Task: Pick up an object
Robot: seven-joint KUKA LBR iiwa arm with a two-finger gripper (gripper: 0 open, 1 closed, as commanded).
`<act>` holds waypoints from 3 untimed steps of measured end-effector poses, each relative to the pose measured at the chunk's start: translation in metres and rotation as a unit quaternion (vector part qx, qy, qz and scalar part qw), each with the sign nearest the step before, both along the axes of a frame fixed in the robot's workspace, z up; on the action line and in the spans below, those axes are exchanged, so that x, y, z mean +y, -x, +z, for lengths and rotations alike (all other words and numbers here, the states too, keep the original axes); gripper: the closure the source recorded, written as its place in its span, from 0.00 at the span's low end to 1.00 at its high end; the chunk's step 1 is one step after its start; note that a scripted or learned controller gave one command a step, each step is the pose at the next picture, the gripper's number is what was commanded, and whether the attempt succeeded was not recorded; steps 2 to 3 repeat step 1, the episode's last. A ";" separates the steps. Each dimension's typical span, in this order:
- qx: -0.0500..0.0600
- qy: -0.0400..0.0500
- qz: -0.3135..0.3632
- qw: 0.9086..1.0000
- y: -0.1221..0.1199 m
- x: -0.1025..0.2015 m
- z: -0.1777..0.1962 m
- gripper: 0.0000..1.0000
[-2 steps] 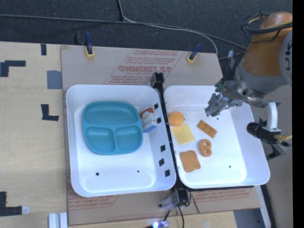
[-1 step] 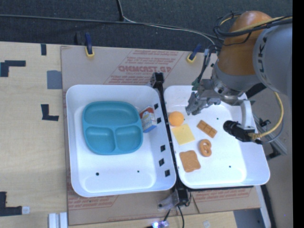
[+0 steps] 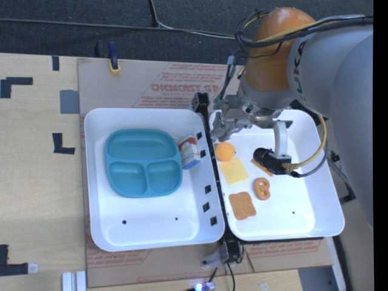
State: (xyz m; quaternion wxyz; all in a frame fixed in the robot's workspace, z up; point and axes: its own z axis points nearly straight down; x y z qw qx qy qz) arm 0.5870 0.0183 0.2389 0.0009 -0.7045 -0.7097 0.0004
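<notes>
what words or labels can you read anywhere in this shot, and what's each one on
"CHEMCAST GP", as best it reads: red print on the cardboard sheet.
Smaller red lines beside it: too blurred to read.
Dark letters on the grey arm: cut off, unreadable.
Label on the small container: too blurred to read.

Right bin (image 3: 303,223): an orange ball (image 3: 225,151) touches a flat yellow cheese slice (image 3: 233,170) below it, with a brown toast slice (image 3: 242,205) and a small pretzel (image 3: 262,188) nearby. Left bin (image 3: 145,226): a blue divided plate (image 3: 144,162), with a small red-and-white container (image 3: 189,153) at its right
</notes>
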 end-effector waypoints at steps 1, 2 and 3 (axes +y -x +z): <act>-0.001 0.000 0.000 1.000 -0.021 0.056 0.004 1.00; -0.001 0.000 0.000 1.000 -0.021 0.056 0.004 1.00; -0.001 0.000 0.000 1.000 -0.021 0.056 0.004 1.00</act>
